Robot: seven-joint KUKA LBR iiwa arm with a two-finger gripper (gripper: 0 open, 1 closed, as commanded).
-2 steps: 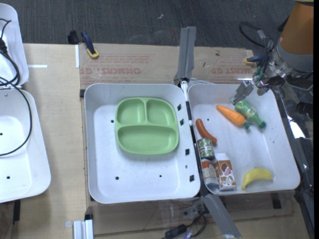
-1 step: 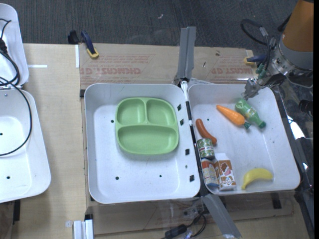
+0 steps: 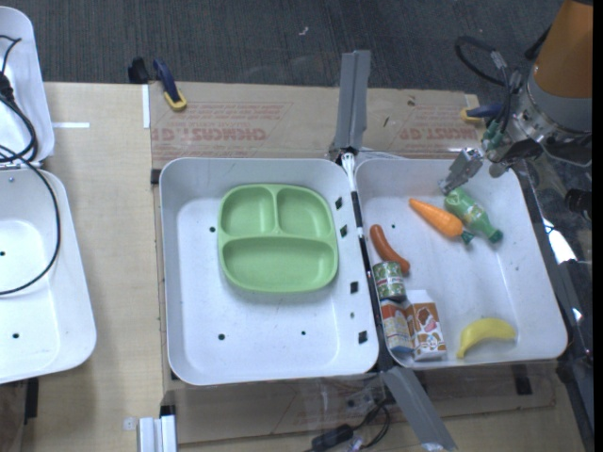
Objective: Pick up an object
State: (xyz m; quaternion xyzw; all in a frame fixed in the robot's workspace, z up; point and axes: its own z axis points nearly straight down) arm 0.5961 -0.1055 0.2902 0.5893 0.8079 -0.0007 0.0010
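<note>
Two white bins sit side by side on the bench. The left bin (image 3: 188, 347) holds a green plate (image 3: 278, 238) with three parts, lying flat near the middle of the bin.

The right bin (image 3: 528, 281) holds the small things. Nearest to us, at about 6 o'clock in that bin, a little carton (image 3: 426, 326) lies on its side. A can (image 3: 396, 328) lies just beside it on the left, touching it. At about 5 o'clock a yellow banana (image 3: 485, 334) lies apart from the carton, near the front wall. A bit farther back, another can (image 3: 387, 281) with a green label sits by the left wall. Right behind it, at about 9 o'clock, lies a red sausage (image 3: 387, 247), touching the can's top end.

Farther back still, near 12 o'clock, an orange carrot (image 3: 436, 217) lies at a slant. A green bottle (image 3: 474, 217) lies just beside it on the right, and the two look like they touch at the carrot's thick end.

The gripper (image 3: 464, 170) hangs over the far end of the right bin, at about 1 o'clock, just above the bottle's far end. Its fingers are too small and blurry, so I cannot tell if the jaws are wide or narrow. Nothing can be seen between them. The grey arm (image 3: 556, 102) with its orange band (image 3: 570, 50) comes in from the far right.
</note>
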